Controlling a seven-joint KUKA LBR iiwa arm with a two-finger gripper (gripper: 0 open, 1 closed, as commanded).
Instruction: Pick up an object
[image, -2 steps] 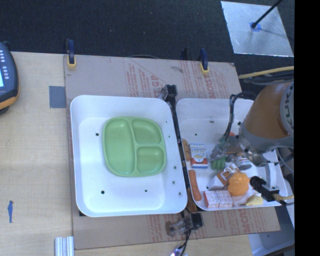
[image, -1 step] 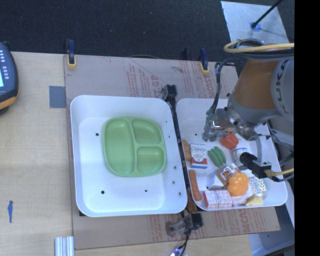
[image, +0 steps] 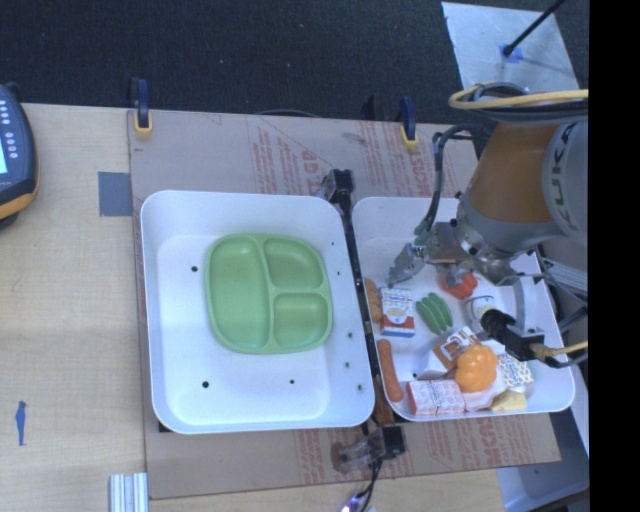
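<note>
Toys crowd the right bin (image: 365, 225), and that is where we must work: the arm (image: 515, 180) reaches in from the right, and its pincer (image: 420, 255) hangs over the far part of that bin, above bare white floor just far of the small carton (image: 397, 311) and the green pod (image: 434, 312). We cannot tell from this slant whether the pincer is released or clenched, and we see nothing caught in it. To do the pick well, we judge we should choose a piece that stands apart, such as the carton or the pod, come straight down over its middle, and close across its narrow side; the near-right heap looks too tight for a clean grip. We count two white bins, the left bin (image: 170, 300) holding one green divided plate (image: 268, 292). In the right bin we count one orange ball (image: 477, 368), one pink box (image: 435, 397), one sausage (image: 388, 368) along the left wall, one red piece (image: 460, 284) near the wrist, and several small items at the near-right corner too jumbled to number.
</note>
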